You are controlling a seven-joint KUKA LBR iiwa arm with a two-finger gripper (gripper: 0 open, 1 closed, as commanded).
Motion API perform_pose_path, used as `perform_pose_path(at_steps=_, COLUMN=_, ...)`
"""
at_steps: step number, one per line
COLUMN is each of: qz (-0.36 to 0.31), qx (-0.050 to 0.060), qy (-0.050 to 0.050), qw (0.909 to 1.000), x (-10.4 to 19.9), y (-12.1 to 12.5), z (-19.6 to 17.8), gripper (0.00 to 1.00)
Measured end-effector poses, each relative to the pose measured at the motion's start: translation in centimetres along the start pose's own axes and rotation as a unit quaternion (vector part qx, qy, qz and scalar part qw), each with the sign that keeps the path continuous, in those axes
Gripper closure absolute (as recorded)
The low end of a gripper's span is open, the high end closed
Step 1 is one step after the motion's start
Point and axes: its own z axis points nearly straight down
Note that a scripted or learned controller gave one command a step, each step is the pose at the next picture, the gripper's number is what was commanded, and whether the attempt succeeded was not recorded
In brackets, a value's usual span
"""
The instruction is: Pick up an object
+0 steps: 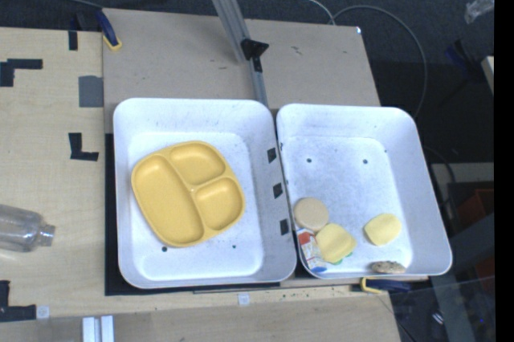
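In the right bin (401,132) you have small rounded foam pieces bunched along its near edge, a tan disc (311,213) and two pale yellow lumps (335,242) with no clear long axis, while a yellow three-compartment plate (186,192) lies diagonally in the left bin (128,124).

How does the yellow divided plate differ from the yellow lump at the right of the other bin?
The divided plate lies in the left bin; the yellow lump lies in the right bin. The plate is far larger, taking up much of its bin floor, while the lump is a small piece. The plate is flat with three compartments; the lump is a plain rounded block. Both are yellow.
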Motion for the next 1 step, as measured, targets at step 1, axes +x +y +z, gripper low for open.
perform_pose_path(at_steps=1, qz=0.0, qx=0.004, qy=0.001, qw=1.0, x=0.06, y=5.67, z=0.07, gripper=0.0)
